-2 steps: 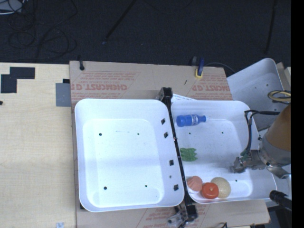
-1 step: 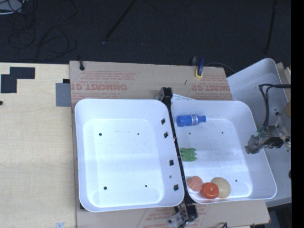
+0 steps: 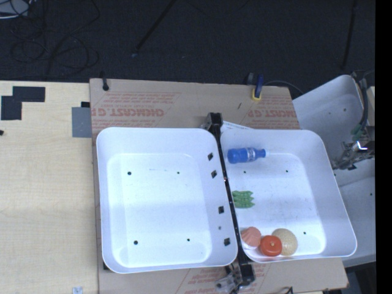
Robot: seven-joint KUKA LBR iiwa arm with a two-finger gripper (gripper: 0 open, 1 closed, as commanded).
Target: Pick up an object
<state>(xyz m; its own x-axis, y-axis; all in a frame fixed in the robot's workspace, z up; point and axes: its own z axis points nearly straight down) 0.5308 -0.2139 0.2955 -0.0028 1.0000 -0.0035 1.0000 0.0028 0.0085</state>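
The things to pick up all lie in the right bin, which keeps them together inside its low walls so that they cannot roll off the tabletop. A blue bottle lies on its side near the far left corner of this bin, with its cap toward the bin's right side. A small green piece rests against the left wall, about halfway along it. In the near left corner three things are crowded together and touching: a pink piece, a red round thing and a pale round thing. I judge that they gathered there because the floor of the bin slopes a little toward that corner.

The pincer appears at the right edge of the view, outside the right wall of the right bin. It is small and partly hidden by cables, so I cannot tell whether it is open or closed, and I see nothing held in it. Every object is well apart from it, on the opposite side of the bin. The bottle, which lies alone, looks the easiest to take.
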